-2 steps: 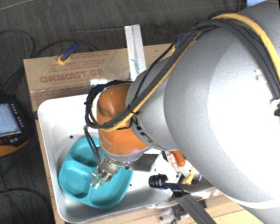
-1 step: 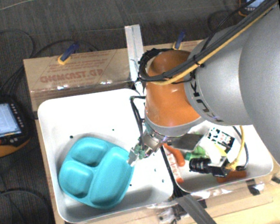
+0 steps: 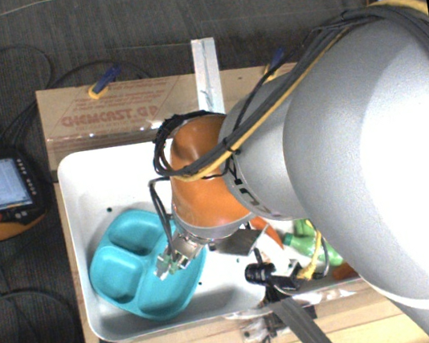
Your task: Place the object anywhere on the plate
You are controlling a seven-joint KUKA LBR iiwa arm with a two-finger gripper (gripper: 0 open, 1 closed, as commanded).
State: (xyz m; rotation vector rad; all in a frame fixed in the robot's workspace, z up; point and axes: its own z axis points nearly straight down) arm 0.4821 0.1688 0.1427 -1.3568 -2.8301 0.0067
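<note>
while the gripper [image 3: 168, 266] hangs over the blue divided plate [image 3: 124, 263] in the left bin [image 3: 87, 188], its state can't be told. likely objects [image 3: 312, 244], green and orange, sit right, probably light; grasp across the middle.

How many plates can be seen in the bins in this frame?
1. A teal plastic plate with divided compartments lies in the left white bin, with the claw over its right side. The grey arm covers much of the right bin, so another could be hidden.
</note>
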